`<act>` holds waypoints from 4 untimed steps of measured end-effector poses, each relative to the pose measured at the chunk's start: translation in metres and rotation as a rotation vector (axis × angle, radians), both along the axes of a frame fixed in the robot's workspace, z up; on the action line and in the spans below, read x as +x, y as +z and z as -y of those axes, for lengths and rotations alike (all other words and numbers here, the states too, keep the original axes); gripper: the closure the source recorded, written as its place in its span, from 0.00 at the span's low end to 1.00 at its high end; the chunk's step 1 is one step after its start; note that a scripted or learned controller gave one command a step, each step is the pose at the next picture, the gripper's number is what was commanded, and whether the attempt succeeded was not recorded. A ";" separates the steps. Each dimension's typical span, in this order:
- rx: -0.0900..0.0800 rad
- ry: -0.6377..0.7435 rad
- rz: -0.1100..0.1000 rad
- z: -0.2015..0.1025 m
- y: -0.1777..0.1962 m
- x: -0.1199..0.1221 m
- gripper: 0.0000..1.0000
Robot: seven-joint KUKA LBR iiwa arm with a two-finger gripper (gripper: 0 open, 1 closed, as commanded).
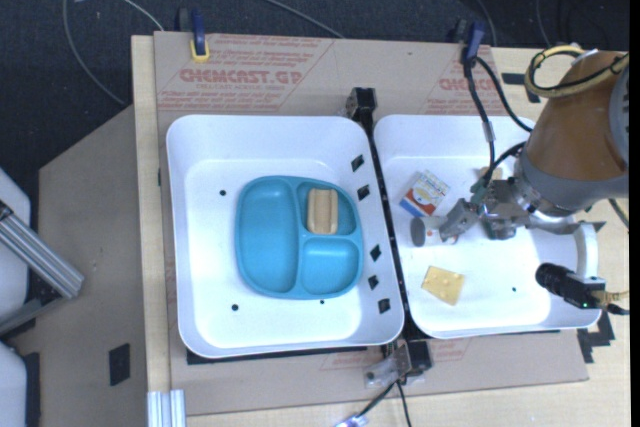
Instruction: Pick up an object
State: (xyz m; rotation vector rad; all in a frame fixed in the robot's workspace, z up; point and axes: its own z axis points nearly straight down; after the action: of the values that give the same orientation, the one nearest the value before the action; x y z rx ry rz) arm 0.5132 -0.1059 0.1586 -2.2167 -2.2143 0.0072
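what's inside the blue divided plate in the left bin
A tan block lies in the upper right compartment of the blue plate. The other compartments show bare blue. Whatever is under the block is covered.

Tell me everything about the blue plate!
The blue plate is a light blue tray with rounded corners, smooth like plastic. Ridges split it into three compartments: one big one on the left and two smaller ones on the right. It lies flat in the middle of the left white bin. A small tan block rests in its upper right compartment. Nothing else touches it.
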 end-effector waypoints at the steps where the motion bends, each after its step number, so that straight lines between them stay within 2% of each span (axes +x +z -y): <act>1: 0.000 0.001 0.000 0.003 -0.062 0.002 0.00; 2: -0.001 0.000 0.009 0.003 -0.048 0.004 1.00; 3: -0.004 0.002 0.016 0.001 0.015 0.012 1.00; 4: -0.003 0.003 0.016 -0.007 0.070 0.007 1.00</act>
State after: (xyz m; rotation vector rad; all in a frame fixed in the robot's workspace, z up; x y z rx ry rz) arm 0.5204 -0.0992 0.2282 -2.2232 -2.2272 -0.0071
